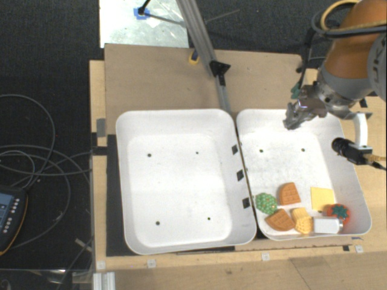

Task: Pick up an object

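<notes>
Several toy food pieces lie clustered at the near end of the right bin [284, 156]: a green broccoli-like piece [265, 202], an orange wedge [289, 193], a brown bread-like slice [280, 220], a yellow waffle piece [302, 222], a yellow square [322, 197], a white block [326, 225] and a red strawberry-like piece [337, 211]. My gripper [292, 121] hangs over the bin's far edge, well away from the pile, with nothing seen between its fingers.
The left bin [175, 180] sits beside the right one, joined by black clips along the shared wall. A grey pole [202, 38] slants across the bench behind the bins. Cables lie on the dark floor at left.
</notes>
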`<action>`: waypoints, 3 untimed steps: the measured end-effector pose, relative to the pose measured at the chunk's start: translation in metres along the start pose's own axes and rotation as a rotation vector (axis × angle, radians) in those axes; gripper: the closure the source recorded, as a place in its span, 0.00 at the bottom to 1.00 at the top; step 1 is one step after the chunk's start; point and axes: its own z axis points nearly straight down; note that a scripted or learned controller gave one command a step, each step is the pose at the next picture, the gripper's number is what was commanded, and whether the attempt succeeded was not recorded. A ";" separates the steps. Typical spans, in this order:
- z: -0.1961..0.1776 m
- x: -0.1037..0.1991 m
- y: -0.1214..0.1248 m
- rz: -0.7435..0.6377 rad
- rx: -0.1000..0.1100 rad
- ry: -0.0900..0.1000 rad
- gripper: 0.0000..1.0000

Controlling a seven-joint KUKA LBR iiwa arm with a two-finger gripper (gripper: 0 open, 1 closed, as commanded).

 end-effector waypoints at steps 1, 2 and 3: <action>0.005 0.044 0.024 -0.001 0.001 0.001 1.00; 0.014 0.087 0.043 -0.001 0.001 0.001 1.00; 0.025 0.146 0.059 -0.002 0.002 0.003 1.00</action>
